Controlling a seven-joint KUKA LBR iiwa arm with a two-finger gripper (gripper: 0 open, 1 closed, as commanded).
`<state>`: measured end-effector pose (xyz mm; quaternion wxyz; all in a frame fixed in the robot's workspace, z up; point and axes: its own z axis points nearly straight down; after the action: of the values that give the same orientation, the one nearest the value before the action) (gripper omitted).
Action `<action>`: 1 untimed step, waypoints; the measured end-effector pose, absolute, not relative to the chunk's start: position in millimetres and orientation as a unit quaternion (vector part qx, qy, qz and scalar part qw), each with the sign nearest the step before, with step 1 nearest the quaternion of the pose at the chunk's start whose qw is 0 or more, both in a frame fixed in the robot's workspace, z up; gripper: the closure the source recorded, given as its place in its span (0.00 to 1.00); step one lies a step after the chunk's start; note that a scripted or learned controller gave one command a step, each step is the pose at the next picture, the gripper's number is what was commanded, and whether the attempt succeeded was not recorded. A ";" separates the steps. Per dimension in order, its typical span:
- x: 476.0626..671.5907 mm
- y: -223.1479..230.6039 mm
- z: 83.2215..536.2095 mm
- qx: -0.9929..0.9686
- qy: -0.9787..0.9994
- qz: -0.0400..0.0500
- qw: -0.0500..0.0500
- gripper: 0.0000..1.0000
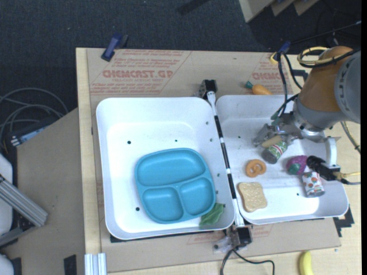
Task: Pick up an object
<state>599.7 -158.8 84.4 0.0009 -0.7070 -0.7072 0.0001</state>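
The brown paper-covered table (143, 73) carries two shallow white plastic bins side by side. The left bin (114, 119) holds a light blue plastic plate with three compartments (174, 184), lying flat toward the near side. Touching the plate's near right corner, a small green leafy piece (213, 215) rests against the bin's wall.

The right bin (241, 110) holds several small things. Near its front left corner lies a tan slice of toy bread (252, 195), and just behind it sits a small orange ring like a toy doughnut (256, 168). Farther right, the metal pincer (275, 137) is down in the bin, touching a small cylindrical can with a green label (274, 149), which lies tilted on its side. Whether the can sits between the pincer's tips or merely beside them cannot be told, nor whether the tips are apart or together. Right of the can lie a purple and green toy (297, 165) and a small white carton with red markings (312, 183), near each other. The grey arm with its orange band (321, 90) rises toward the right. Behind the right bin, a small orange toy carrot (259, 88) lies on the table.
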 end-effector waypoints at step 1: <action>600.2 -159.2 94.8 -0.707 -0.707 0.000 0.000 1.00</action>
<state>600.2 -159.2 94.8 -0.0003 -0.7072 -0.7070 -0.0004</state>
